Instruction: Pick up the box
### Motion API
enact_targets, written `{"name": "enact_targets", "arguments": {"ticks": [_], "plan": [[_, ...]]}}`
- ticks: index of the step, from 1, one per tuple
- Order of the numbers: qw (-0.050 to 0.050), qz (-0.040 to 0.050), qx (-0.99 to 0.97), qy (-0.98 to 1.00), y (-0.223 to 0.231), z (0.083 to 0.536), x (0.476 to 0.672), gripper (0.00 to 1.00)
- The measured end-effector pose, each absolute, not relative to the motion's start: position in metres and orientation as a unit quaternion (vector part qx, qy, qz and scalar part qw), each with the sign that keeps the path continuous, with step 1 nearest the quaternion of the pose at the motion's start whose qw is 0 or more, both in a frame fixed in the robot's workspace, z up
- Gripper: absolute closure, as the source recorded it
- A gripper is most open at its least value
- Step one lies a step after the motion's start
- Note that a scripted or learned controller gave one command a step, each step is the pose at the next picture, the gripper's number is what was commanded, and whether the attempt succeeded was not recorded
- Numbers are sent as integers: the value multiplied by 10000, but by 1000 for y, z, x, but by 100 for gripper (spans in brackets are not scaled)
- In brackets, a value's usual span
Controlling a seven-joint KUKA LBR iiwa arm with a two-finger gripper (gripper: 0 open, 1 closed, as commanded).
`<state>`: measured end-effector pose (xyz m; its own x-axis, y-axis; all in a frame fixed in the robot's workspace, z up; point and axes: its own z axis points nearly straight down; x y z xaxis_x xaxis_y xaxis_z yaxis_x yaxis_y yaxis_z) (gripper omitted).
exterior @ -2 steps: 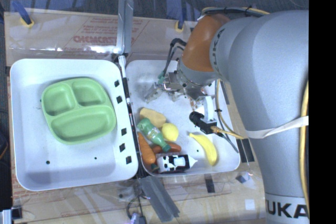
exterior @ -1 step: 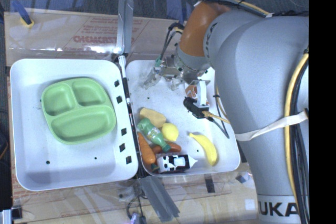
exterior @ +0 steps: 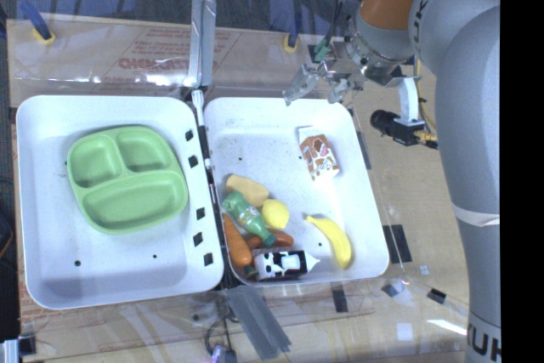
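Getting this grab right probably means dropping the gripper [exterior: 316, 85] straight down over the box [exterior: 319, 155] and lining the fingers across its narrow sides, since it lies flat and a bit skewed. Right now the gripper hangs above the right bin's [exterior: 280, 119] far rim, around 12 o'clock from the box, nothing between its fingers, which look spread, though it's blurry. The box is small, orange-and-white printed, sitting alone at the bin's 1 o'clock area, well apart from the banana [exterior: 333, 239].
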<state>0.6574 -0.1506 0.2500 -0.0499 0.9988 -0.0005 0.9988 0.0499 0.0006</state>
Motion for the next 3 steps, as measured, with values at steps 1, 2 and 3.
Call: {"name": "enact_targets", "arguments": {"ticks": [1,2,3], "plan": [[-18,-13,6513,7588,-143,115,641,0],[-24,-6,6433,7656,-173,91,591,0],[-18,-7,6421,7666,-173,102,592,100]]}}
